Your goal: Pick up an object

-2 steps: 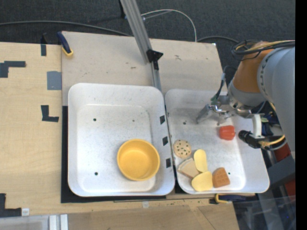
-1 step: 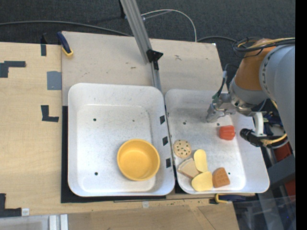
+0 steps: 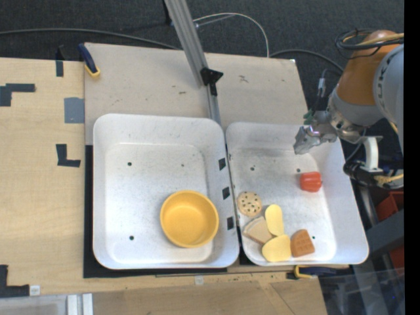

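The right bin (image 3: 262, 143) holds a small red block (image 3: 311, 181) near its right wall. At its front lie a round cookie (image 3: 249, 203), two yellow pieces (image 3: 273, 219), a tan bread slice (image 3: 257, 231) and a brown toast-like piece (image 3: 302, 243). A yellow bowl (image 3: 189, 218) stands in the left bin (image 3: 131, 136) at the front right. My gripper (image 3: 306, 141) hangs over the right bin's far right corner, above and behind the red block, with nothing visibly held.
A slanted metal pole (image 3: 190, 38) crosses the bench behind the bins, ending at the divider between them. Cables (image 3: 249, 25) lie at the back. A wooden surface with black tape marks (image 3: 39, 143) is to the left.
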Robot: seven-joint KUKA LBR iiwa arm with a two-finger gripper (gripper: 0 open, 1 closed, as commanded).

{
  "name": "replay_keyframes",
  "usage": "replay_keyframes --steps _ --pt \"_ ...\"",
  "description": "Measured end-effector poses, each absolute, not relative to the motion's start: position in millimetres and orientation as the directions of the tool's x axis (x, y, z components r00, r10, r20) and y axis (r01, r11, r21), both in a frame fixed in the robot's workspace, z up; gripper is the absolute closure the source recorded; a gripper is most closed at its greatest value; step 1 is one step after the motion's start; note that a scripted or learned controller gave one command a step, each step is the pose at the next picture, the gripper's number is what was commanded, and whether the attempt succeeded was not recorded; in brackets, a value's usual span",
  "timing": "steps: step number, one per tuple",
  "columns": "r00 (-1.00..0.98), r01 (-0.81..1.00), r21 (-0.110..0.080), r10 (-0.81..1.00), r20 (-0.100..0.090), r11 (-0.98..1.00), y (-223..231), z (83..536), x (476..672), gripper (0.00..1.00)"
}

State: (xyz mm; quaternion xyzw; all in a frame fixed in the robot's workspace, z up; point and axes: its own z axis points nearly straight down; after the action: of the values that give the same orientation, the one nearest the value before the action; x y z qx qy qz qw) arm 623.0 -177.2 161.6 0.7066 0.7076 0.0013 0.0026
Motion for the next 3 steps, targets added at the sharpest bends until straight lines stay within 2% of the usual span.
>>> replay_keyframes --steps 1,3 --pt "-0.001 1.000 0.004 1.000 -0.001 0.001 -177.1 210.4 624.0 1.00" --pt "-0.007 1.000 -0.003 1.000 0.002 0.007 -62.4 204.3 612.4 1.00"
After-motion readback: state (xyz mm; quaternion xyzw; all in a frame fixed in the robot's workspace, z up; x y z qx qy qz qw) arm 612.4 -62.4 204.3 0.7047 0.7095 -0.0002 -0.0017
